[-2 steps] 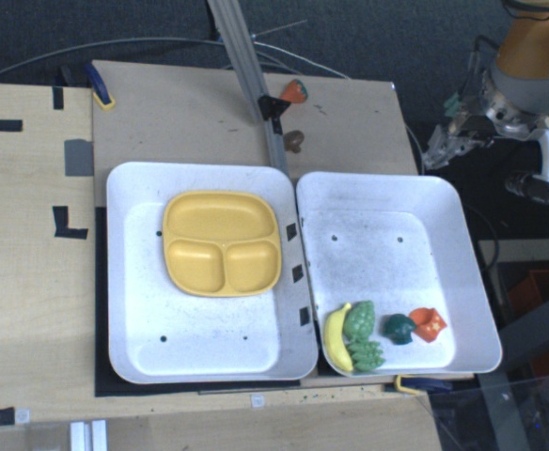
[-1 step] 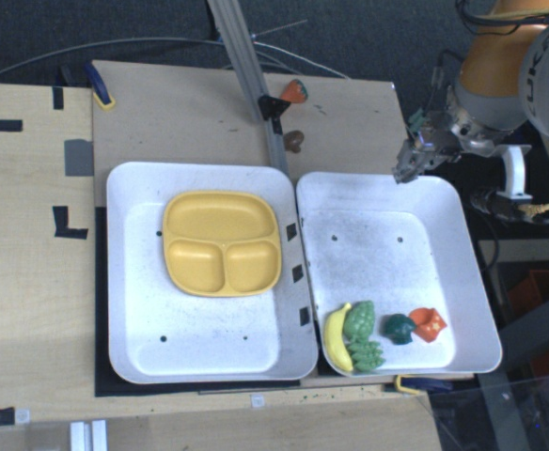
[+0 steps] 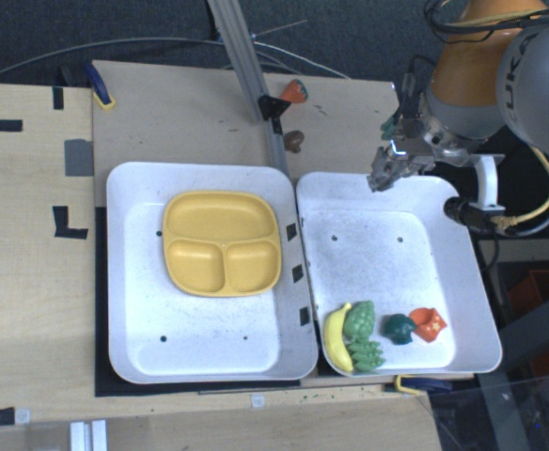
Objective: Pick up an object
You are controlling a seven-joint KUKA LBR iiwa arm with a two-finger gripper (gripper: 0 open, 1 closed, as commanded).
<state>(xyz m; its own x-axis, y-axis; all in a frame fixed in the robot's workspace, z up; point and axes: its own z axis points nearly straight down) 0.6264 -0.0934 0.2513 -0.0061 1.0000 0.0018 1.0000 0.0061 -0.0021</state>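
Tool (image 3: 384, 178): poised at the far rim of the right bin (image 3: 472, 280); whether it is open or closed cannot be told, and nothing is seen in it.
Near corner: banana (image 3: 337, 338), broccoli (image 3: 360, 319), a dark green piece (image 3: 398, 329) and a red-orange piece (image 3: 429, 323), packed close (some touching).
Left bin (image 3: 124, 280): yellow divided tray (image 3: 223, 241).
Risk: a descent on the cluster may catch two pieces, or push one against the bin wall.
Far desk (image 3: 162, 101): bare board.
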